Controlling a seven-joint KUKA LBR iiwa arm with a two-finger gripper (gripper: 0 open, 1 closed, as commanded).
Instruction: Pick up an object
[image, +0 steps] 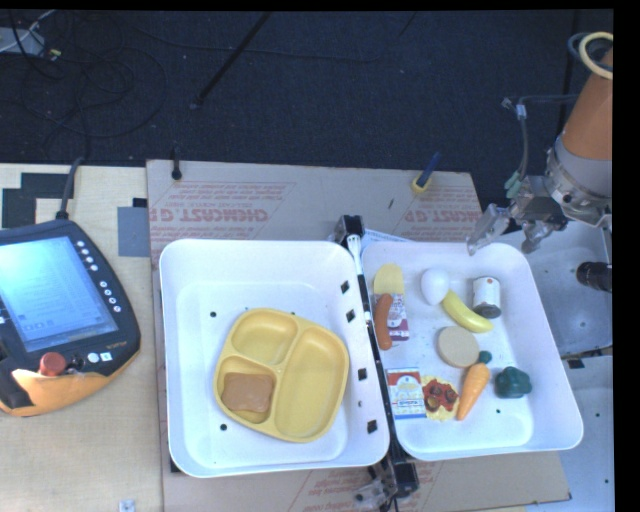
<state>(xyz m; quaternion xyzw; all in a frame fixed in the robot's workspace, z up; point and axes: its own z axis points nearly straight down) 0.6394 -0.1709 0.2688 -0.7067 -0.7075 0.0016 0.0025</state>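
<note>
Gripper (508, 232) sits above the far right corner of the right shallow white plastic bin (545, 420), at the end of the grey arm with its orange band (590, 105). Its two fingers are spread apart with nothing between them.

Right bin contents, all lying loose:
- white round egg-like ball (434, 285), far side, nearest the gripper but apart from it
- small grey-and-white cylindrical can (487, 296), just right of the ball
- yellow plastic banana (465, 313), touching the can's near side
- flat tan round disc (cookie or bun, cannot tell) (458, 347)
- orange plastic carrot (472, 389), just beside the disc
- dark green lumpy piece (513, 381), right of the carrot
- red-brown sausage (384, 321) along the left wall, a pale yellow chunk (388, 279) beyond it
- small printed packet with red label (405, 392), near side

Left shallow white bin (185, 400) holds a yellow three-compartment plastic plate (300, 385); a brown square slab (247, 393) lies in its near-left compartment.

Grey tablet-style control pendant (55, 310) rests on the bench (90, 450), left of both bins
</note>
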